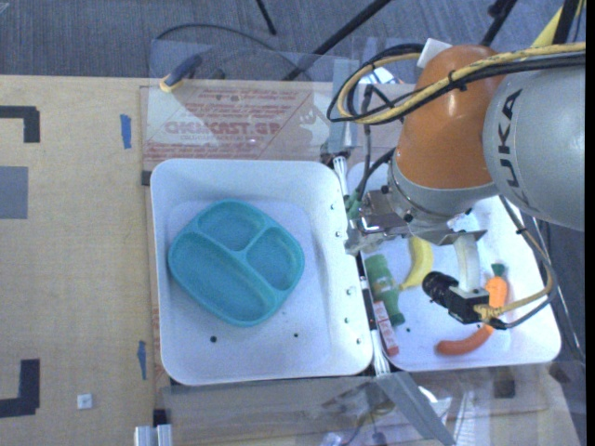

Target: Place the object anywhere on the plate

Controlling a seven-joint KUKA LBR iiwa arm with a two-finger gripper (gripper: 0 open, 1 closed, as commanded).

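Camera view, teal three-compartment plate (236, 262), yellow banana (419, 261), green bottle (383, 289)

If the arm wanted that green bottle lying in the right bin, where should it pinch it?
Probably across the middle of the green bottle, coming straight down. It lies flat and lengthwise close to the right bin's left wall, so the fingers should close across its narrow width, though the wall side leaves little room.

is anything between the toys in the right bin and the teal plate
Only the two bins' adjoining walls separate the toys, such as the banana, from the teal plate. The plate's compartments hold nothing visible.
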